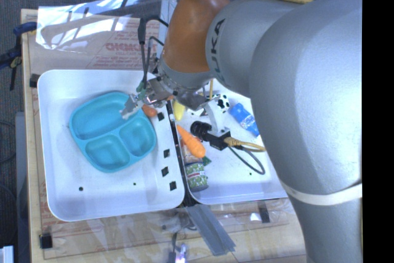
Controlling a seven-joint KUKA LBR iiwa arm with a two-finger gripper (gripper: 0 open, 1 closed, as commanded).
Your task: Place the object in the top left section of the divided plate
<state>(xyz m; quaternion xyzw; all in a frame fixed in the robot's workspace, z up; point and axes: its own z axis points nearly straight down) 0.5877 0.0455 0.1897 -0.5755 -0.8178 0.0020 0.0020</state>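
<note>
A blue divided plate (92, 143) lies in the left white bin (61, 194), with one large section toward the upper left and two smaller ones along the lower right. My gripper (131, 106) hangs over the plate's upper right rim, at the edge of the large section. A small orange thing (149, 111) sits right beside the gripper, near the wall between the bins. Whether the gripper has hold of it is unclear. The grey arm and its orange band hide much of the right bin.
In the right bin (246, 191) lie an orange carrot (193, 143), a yellow piece (178, 111), a blue packet (243, 118), a black-and-white item (224, 101) and a green packet (197, 177). A shiny plastic sheet (86, 24) lies behind the left bin.
</note>
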